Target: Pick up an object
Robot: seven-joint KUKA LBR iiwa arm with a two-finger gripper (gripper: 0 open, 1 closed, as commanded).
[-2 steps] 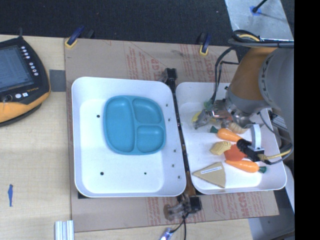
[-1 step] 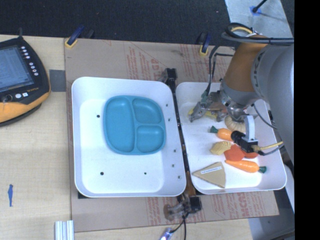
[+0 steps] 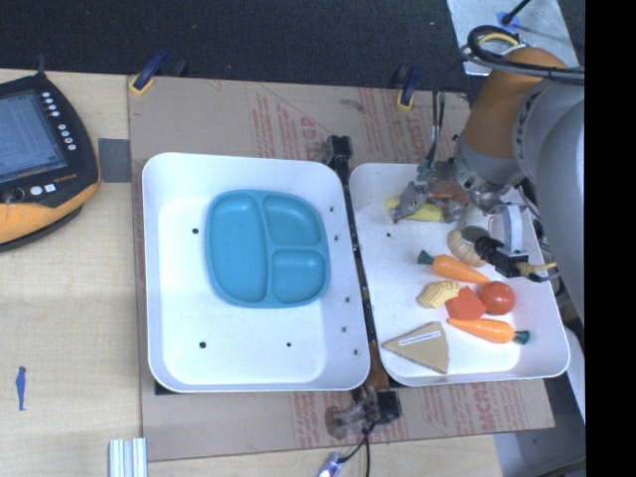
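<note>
While gripper (image 3: pixel 429 193) sits low at right bin's (image 3: pixel 537 364) far edge | fingers: cannot tell | banana (image 3: pixel 415 208) right at gripper, carrot (image 3: pixel 459 267) nearer | risk: crowded toys may make the grasp slip or miss

bins (image 3: pixel 159 266): white plastic, smooth, slight sheen | blue plate (image 3: pixel 266 246): matt plastic | bench top (image 3: pixel 70 306): pale wood grain | sheet under bins (image 3: pixel 248 117): brown printed cardboard

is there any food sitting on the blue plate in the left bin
No, the blue plate lies bare in the left bin; the carrots and other toy food are all in the right bin.
</note>
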